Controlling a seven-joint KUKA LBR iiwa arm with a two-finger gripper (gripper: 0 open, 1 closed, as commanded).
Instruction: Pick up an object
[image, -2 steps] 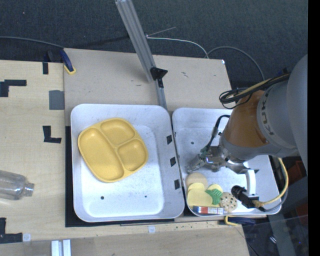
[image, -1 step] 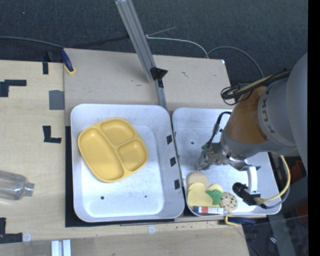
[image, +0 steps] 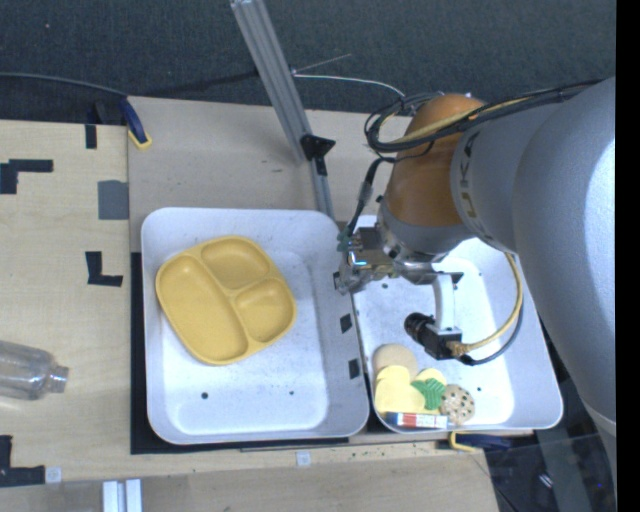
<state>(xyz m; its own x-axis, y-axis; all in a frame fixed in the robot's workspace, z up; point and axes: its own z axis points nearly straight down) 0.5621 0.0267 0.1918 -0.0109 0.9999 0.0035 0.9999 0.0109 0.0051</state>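
Camera view: the gripper (image: 362, 264) hangs low over the back left corner of the right bin (image: 505, 385), close against the wall that divides the two bins. The wrist's bulk covers it from above, so I cannot tell whether it is spread or pressed together, and nothing can be seen held in it. The grey arm (image: 560, 190) comes in from the right over the back half of that bin.

Nearer the front of the same bin, in its left corner and apart from the gripper, lies a small heap of toy food: a beige round piece (image: 395, 356), yellow slices (image: 393, 386) touching it, a green piece (image: 432, 390), a speckled cookie (image: 459, 402) and a red and white bar (image: 421, 421) along the front wall.

In the left bin (image: 250, 395) a yellow divided plate (image: 225, 298) lies flat toward the back. On the bench at the far left lies a clear bottle (image: 30, 370).
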